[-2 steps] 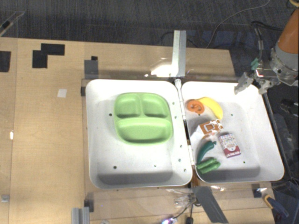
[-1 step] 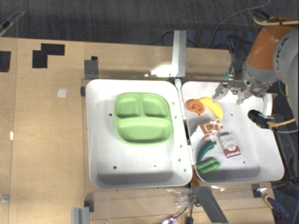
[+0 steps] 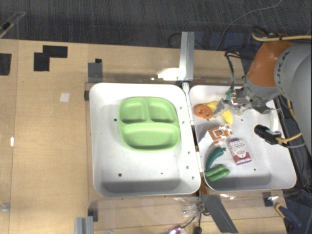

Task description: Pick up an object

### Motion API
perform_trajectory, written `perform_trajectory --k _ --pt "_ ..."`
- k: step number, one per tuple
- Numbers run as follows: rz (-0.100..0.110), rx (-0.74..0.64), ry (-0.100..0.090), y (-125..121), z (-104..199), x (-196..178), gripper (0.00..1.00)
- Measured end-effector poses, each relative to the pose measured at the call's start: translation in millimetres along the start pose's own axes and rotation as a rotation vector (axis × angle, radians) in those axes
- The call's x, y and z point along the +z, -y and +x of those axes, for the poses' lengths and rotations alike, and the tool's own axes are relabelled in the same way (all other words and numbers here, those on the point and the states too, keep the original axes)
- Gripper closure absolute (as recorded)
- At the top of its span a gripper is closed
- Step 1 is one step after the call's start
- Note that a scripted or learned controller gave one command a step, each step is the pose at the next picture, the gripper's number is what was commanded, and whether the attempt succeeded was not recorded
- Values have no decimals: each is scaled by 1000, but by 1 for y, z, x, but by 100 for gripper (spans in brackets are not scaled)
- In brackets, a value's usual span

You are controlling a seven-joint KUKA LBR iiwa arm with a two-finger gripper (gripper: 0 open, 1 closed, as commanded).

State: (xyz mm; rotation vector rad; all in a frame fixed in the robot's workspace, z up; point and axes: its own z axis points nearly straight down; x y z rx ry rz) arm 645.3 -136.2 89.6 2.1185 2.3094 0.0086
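Note:
My gripper (image 3: 231, 103) hangs over the far part of the right bin (image 3: 278, 172), coming in from the right. Just below and left of it lies a yellow object (image 3: 226, 115), with an orange round object (image 3: 203, 111) further left near the bin's wall. Whether the gripper touches the yellow object is unclear. In the middle of the bin sit a small orange-and-white packet (image 3: 220, 133) and a red-and-white box (image 3: 239, 151). Two green vegetable-shaped pieces (image 3: 216, 165) lie near the front left corner.
The left bin (image 3: 102, 169) bears a green divided plate (image 3: 148, 122) in its middle. A metal post (image 3: 186, 57) stands behind the wall between the bins. Cables and a black fitting (image 3: 267, 133) hang at the right bin's right side.

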Motion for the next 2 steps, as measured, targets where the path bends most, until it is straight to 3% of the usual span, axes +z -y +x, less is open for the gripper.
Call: perform_trajectory --k 1,2 --pt "-5 -3 -1 -2 2 -13 100" --pt "2 80 -2 -15 67 -99 100"
